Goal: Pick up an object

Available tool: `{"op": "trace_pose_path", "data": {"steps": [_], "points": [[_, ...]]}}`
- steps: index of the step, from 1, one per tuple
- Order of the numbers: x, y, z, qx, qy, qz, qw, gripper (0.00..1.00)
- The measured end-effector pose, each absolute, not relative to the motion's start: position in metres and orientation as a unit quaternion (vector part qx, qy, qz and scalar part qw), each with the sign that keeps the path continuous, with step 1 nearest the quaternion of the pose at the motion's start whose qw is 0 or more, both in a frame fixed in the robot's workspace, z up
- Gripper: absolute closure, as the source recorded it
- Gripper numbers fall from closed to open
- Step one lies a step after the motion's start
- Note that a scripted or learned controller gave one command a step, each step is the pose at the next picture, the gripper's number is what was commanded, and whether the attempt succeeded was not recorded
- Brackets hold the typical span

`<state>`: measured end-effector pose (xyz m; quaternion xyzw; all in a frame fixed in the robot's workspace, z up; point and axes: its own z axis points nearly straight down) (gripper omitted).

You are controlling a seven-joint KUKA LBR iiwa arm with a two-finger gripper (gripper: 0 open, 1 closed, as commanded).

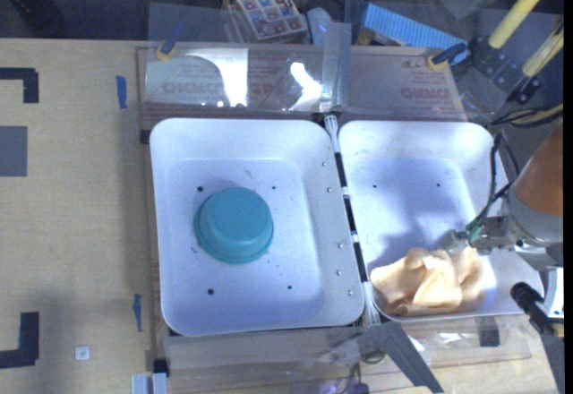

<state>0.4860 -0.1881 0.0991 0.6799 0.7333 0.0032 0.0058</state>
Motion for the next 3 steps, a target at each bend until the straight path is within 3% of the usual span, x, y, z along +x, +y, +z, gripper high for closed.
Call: {"op": "trace_pose_path", "data": {"steps": [1,2,3], "points": [[0.486,-0.189,0.109,0.681,0.732,0.0034,0.007,1.00],[0.487,-0.184,0.177,0.620,0.785,0.0001,0.002,1.00],[0.517,-0.111,0.239,0.643,0.766,0.0002,0.001,1.00]]}}
